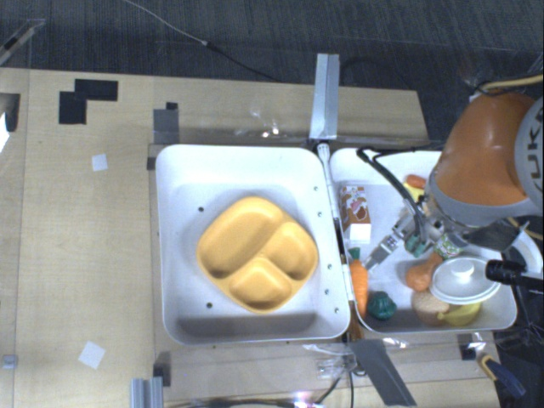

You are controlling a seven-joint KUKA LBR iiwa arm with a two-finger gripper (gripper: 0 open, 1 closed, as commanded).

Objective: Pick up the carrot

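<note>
Wooden desk [85, 253], two white bins: left bin [178, 228] has one yellow tray [257, 252]; right bin [387, 164] has one carrot [359, 286] at its left wall. End effector [387, 249] just above-right of carrot; grip state cannot be told.

I see the fingers [384, 251] over the right bin [508, 317]. Just left and below them the carrot [359, 284] lies along that bin's left wall; the divided plate [257, 252] sits far left, in the left bin [174, 253].
</note>
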